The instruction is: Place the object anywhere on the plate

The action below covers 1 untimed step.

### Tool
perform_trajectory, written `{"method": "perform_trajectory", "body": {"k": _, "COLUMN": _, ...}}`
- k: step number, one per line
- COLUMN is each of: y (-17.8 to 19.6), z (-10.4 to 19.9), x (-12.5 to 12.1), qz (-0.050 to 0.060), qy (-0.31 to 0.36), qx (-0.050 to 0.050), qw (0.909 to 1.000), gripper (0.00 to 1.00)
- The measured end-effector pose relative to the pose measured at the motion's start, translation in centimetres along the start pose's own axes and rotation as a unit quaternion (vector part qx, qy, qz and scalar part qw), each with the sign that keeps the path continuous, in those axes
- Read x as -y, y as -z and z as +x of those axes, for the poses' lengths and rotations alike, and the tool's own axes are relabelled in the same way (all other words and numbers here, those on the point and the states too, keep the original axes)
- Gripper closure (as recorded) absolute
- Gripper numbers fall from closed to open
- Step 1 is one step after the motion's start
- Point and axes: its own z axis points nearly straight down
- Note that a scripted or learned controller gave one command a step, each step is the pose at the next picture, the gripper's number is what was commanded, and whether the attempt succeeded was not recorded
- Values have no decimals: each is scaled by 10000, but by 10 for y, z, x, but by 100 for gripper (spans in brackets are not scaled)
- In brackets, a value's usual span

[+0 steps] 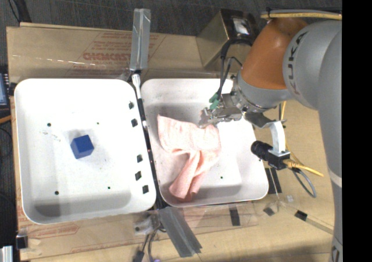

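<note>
Looking down from above, I see the hand at the upper edge of the pink cloth in the right bin; I cannot tell its grip. Judging this the pickup step, next needs a lift. A blue cube sits in the left bin. "KUKA" marks the arm.

The arm is bulky and grey, with an orange band at 9 o'clock, "KUKA" lettering, black cables, and a metallic gripper.

Pink cloth, crumpled, draped diagonally in right bin; upper corner bunched.
</note>
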Motion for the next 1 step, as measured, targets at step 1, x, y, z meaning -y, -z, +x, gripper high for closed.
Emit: {"method": "perform_trajectory", "body": {"k": 1, "y": 0, "z": 2, "x": -1, "qz": 1, "qy": 44, "qx": 1, "qw": 10000, "gripper": 100}}
